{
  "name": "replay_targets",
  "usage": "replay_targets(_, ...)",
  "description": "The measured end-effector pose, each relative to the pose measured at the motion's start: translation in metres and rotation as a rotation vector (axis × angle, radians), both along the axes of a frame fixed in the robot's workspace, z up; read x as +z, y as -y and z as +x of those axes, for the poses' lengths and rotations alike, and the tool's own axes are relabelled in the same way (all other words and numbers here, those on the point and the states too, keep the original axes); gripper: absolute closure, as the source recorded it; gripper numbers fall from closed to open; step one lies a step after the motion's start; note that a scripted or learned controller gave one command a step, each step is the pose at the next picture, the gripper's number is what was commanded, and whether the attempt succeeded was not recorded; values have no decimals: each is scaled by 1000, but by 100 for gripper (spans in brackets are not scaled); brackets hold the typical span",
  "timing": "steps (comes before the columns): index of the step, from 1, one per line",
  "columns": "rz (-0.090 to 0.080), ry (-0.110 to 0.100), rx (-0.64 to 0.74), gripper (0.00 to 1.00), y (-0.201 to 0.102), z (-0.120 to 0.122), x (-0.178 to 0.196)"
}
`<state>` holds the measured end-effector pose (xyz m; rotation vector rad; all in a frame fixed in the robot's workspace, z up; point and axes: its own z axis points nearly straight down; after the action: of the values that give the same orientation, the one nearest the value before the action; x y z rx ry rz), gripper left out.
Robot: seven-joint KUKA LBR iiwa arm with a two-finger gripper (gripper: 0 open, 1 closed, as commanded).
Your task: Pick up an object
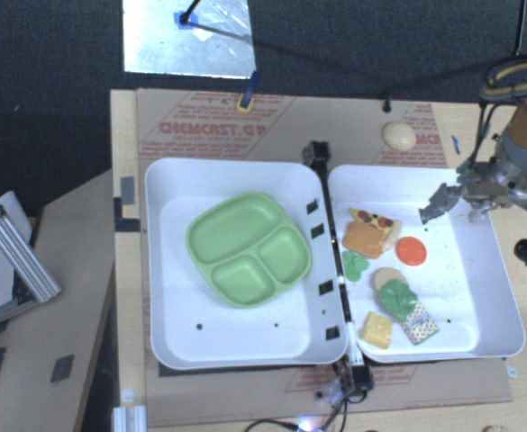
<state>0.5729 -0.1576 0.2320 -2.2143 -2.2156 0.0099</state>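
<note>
The right bin [479,268] holds several toy food pieces: a pizza slice [376,220], a toast-like orange piece [365,239], a red round slice [412,251], a green leafy piece [354,266], a tan disc [388,279], a green lump [397,299], a yellow wedge [377,329] and a patterned packet [419,325]. My gripper [436,205] hangs over the upper right of this bin, above and right of the red slice, apart from every piece. Nothing shows between its fingers.
The left bin [173,331] carries a green divided plate [248,248]. A beige egg-like object [399,136] lies on the cardboard behind the right bin. A black divider [331,250] runs between the bins. A foil sheet [189,25] lies at the back.
</note>
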Motion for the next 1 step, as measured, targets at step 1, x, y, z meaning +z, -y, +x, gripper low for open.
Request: replay_targets(1,-2,12,3,0,0,2,7)
